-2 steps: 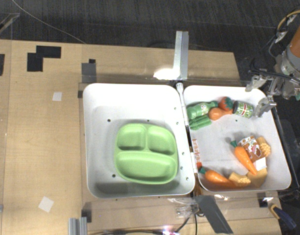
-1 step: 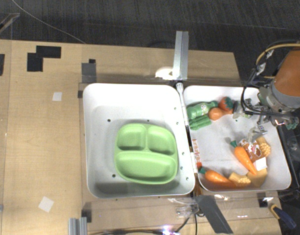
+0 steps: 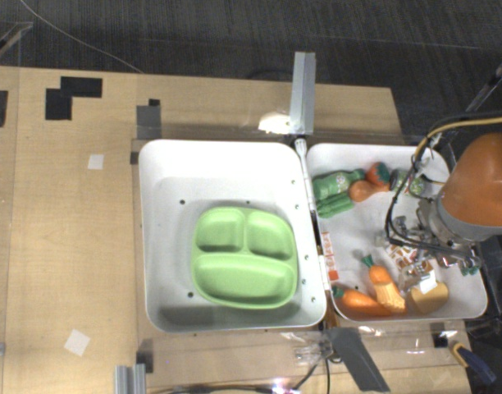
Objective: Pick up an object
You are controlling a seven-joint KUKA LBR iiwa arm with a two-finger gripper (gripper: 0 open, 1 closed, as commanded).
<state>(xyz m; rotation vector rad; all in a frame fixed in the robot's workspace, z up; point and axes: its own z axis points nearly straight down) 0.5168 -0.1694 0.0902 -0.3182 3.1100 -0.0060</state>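
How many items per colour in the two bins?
Green: 2, divided plate in the left bin, packet in the right bin
Orange: 3, carrot, piece, small round one
Tan: 1, lump
Total: 6 clearly visible; clutter under the arm unclear.

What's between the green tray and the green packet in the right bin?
Camera view: the bins' two adjoining walls between green tray and green packet; otherwise bare white bin floor.

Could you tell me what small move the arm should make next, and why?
Probably a short straight descent: the hand hovers in the right bin above the toy food near the front right corner, close to a tan piece and an orange piece, and nothing shows between its fingers yet.
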